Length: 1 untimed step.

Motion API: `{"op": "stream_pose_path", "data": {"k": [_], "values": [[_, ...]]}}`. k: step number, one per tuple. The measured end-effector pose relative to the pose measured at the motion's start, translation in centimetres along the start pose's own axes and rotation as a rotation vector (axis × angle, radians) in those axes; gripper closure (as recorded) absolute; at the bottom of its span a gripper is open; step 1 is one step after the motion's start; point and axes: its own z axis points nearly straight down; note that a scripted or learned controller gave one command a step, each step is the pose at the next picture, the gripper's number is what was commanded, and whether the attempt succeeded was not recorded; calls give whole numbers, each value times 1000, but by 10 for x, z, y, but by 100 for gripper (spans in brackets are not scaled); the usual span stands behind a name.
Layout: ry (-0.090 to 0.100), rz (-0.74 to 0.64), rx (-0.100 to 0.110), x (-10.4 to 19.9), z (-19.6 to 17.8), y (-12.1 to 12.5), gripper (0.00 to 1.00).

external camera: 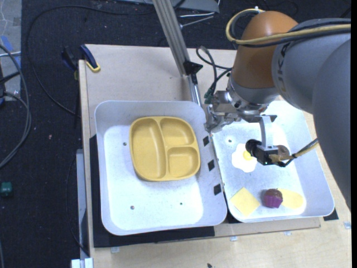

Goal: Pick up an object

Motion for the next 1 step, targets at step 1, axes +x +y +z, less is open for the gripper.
{"op": "stream_pose_path", "data": {"k": [1], "values": [[0, -2, 0, 51, 7, 10, 100]]}}
